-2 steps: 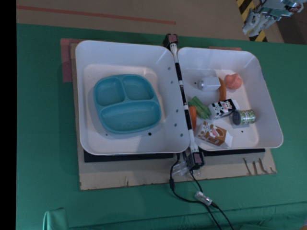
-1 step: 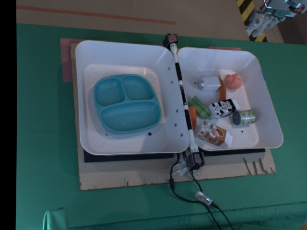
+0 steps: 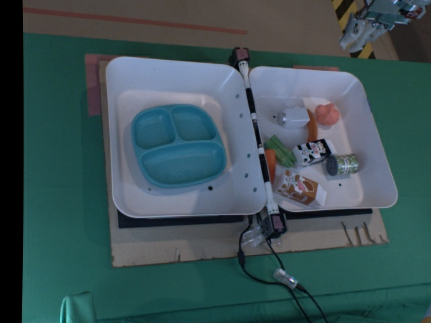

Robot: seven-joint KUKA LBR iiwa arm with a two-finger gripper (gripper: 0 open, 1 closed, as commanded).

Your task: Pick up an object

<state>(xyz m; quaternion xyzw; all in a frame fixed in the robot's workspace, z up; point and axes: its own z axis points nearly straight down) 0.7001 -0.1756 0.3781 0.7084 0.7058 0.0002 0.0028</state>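
- The bench point(image 3: 60, 180) carries 2 white bins side by side.
- The left bin point(image 3: 135, 73) holds a teal 3-part plate point(image 3: 178, 145).
- The right bin point(image 3: 363, 173) holds an orange-and-white carton point(image 3: 301, 187), a cow-print carton point(image 3: 314, 152), a green can point(image 3: 342, 164), a grey cup point(image 3: 292, 117), a peach-coloured piece point(image 3: 327, 114); no writing is legible.
- The gripper point(image 3: 358, 36) hangs at top right, well apart from the bins; whether its fingers are spread I cannot tell.

light: dim, bluish | shadows: soft | glare: mild | focus: slightly soft
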